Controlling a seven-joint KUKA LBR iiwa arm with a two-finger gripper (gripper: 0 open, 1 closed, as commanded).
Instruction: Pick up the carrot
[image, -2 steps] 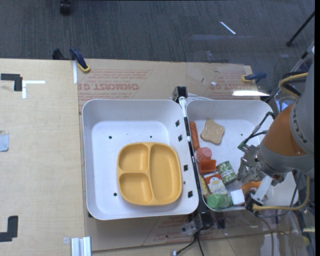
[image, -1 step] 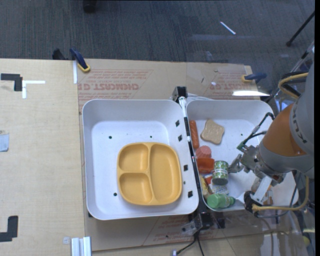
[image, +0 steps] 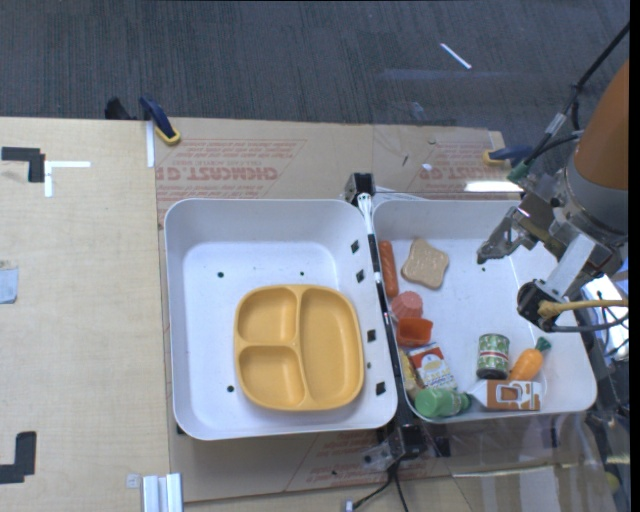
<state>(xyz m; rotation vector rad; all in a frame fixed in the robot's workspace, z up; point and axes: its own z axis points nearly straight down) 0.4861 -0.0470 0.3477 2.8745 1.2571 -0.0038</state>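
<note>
At the near edge of the right white bin (image: 470, 418) lies a small orange-and-white carton (image: 514, 396), its print too small to read. The small orange toy carrot with a green top (image: 529, 361) lies just behind it, leaning on the carton, close to the bin's right wall. Just left of the carrot stands a green-labelled tin can (image: 492, 356), label unreadable. Along the bin's left side sit a green round piece (image: 437, 402), a red-and-yellow packet (image: 429, 366), red and pink pieces (image: 410, 315) and an orange sausage-like stick (image: 386, 265). A tan toast slice (image: 425, 263) lies further back. The left white bin (image: 200, 330) holds a yellow three-compartment plate (image: 300, 347). Above the right bin's far right side hang the jaws (image: 500, 243); open or closed, I cannot tell. They are well apart from the carrot. Behind the bins, cardboard (image: 240, 165) on the worktop (image: 70, 330) bears reversed red lettering, not legible.
</note>
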